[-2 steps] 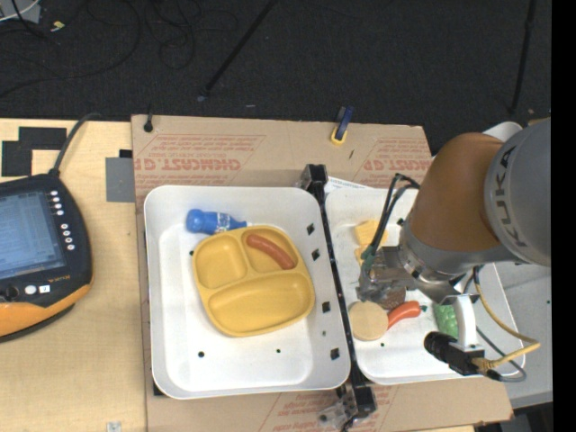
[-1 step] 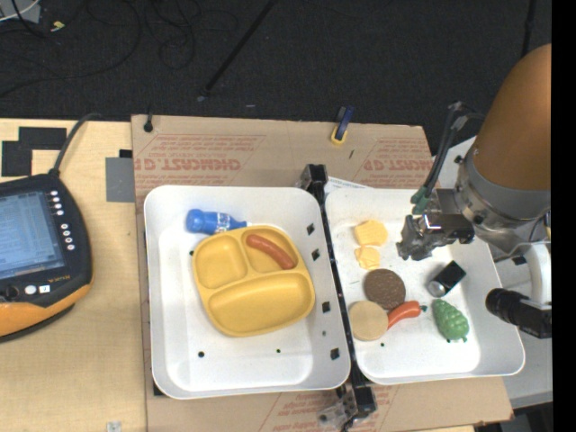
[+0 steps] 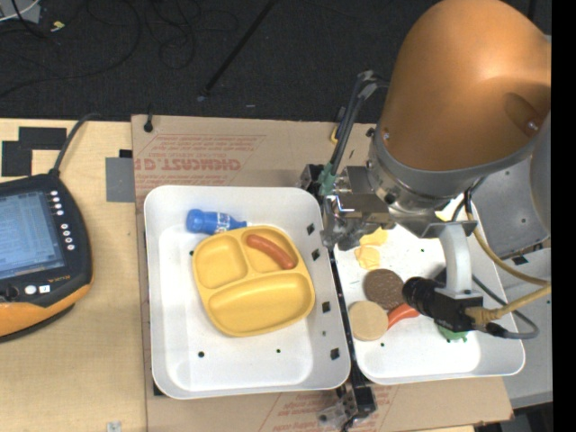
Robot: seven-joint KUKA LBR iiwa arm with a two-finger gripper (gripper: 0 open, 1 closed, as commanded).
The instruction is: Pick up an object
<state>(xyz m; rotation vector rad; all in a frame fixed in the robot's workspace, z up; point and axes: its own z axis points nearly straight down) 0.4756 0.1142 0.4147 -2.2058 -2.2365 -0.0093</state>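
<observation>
The left bin (image 3: 171,241) holds a yellow divided plate (image 3: 252,300) with a red-brown sausage (image 3: 272,248) in its upper right compartment. A blue bottle (image 3: 212,221) lies beside the plate's top left corner. In the right bin (image 3: 504,358) lie a dark brown disc (image 3: 382,286), a tan disc (image 3: 367,320), pale yellow pieces (image 3: 368,256), an orange-red carrot-like piece (image 3: 402,313) and a small green item (image 3: 454,333). My gripper (image 3: 337,221) hangs over the right bin's upper left corner, by the wall between the bins. The arm's orange band (image 3: 468,70) hides most of that bin's back.
A black cylindrical part with cables (image 3: 436,302) on the arm lies over the right bin's middle. A handheld control tablet (image 3: 36,241) rests on the bench at the far left. Brown cardboard (image 3: 225,151) lies under both bins.
</observation>
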